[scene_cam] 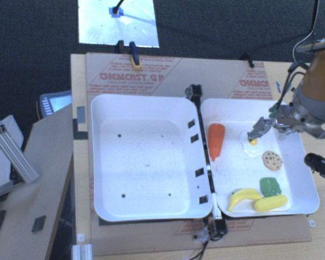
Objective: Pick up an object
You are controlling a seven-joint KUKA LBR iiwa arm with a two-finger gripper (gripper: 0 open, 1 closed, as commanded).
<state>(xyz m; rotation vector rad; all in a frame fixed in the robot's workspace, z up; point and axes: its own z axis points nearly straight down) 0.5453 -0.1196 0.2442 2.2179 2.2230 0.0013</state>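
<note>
This looks like a robot lab, not a home. Two white bins point(146, 156) sit side by side on a flat board point(168, 72) with red factory words printed on it, held down by a yellow clamp point(135, 56). A big grey and orange robot arm point(317, 88) reaches in from the right. Wires point(314, 15) hang near it. The food in the right bin is toy food, like a plastic banana point(242, 197) and carrot point(215, 140). A metal rail point(11, 150) lies at the left.

The arm point(320, 83) shows a broad orange band above a grey metal wrist. Thin black cables loop along its upper side. The gripper point(257, 132) is pale grey and slender, and a black fitting sits below the wrist.
</note>
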